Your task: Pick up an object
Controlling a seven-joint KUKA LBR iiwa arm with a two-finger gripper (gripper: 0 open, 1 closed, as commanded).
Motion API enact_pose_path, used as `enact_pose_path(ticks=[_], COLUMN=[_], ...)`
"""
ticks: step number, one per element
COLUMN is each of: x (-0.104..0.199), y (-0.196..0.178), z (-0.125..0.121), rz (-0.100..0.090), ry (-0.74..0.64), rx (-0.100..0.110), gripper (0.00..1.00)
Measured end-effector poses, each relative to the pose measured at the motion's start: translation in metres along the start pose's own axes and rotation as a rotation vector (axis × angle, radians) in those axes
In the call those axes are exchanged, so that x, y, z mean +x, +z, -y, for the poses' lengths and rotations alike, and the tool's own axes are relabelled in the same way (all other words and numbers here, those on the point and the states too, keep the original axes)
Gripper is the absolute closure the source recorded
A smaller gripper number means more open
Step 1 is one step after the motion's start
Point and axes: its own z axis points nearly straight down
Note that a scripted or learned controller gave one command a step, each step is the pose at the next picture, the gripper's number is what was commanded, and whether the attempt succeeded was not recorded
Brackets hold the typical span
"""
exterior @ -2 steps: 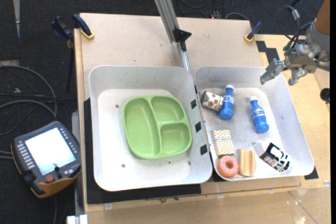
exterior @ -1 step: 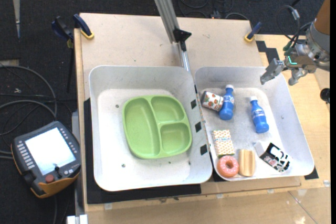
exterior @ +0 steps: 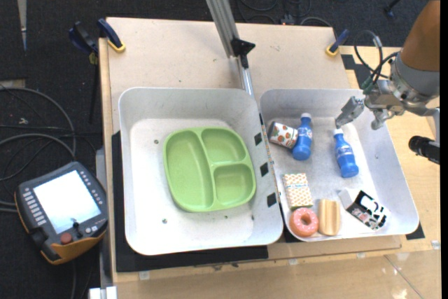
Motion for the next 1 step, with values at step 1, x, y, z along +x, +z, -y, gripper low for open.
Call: enact_pose_path(ticks=[1], x=[0.006], y=[0.0632], z=[-0.0021], rz=[-0.001], ry=[-0.001], rx=[0.0], gripper=[0.0])
